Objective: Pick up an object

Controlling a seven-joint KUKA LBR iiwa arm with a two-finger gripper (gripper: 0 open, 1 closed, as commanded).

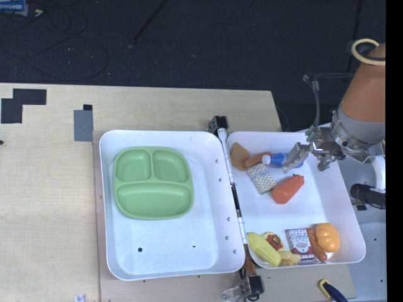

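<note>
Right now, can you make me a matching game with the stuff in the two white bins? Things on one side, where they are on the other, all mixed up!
Things:
1. green divided plate
2. orange carrot
3. yellow corn
4. gripper

Places:
A. near left corner of the right bin
B. middle of the right bin
C. in the left bin
D. over the far part of the right bin, beside the small blue and white bottle

Pairs: 1-C, 2-B, 3-A, 4-D
</note>
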